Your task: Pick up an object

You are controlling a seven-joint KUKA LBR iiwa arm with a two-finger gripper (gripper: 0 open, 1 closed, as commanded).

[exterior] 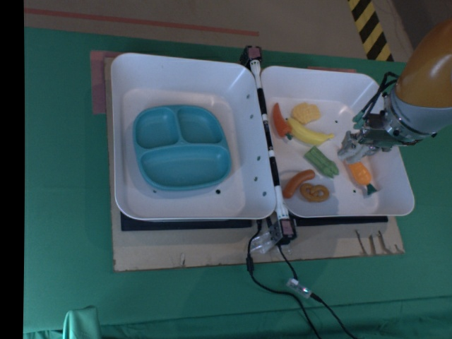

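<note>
The right white bin (pixel 332 83) holds several toy foods: a red pepper (pixel 281 120), a yellow banana (pixel 309 133), a ridged yellow chip (pixel 306 111), a green pickle-like piece (pixel 321 162), a sausage (pixel 299 183), a pretzel (pixel 315 192) and an orange carrot (pixel 361 174). My gripper (pixel 353 150) hangs over the bin's right half, just above the carrot and to the right of the green piece. Nothing shows between it and the toys below.
The left white bin (pixel 176 73) carries a teal divided plate (pixel 182 147). A black-and-white bar (pixel 266 129) runs between the bins. Cables (pixel 282 274) trail off the bench front. A hazard-striped strip (pixel 366 13) lies at the far right.
</note>
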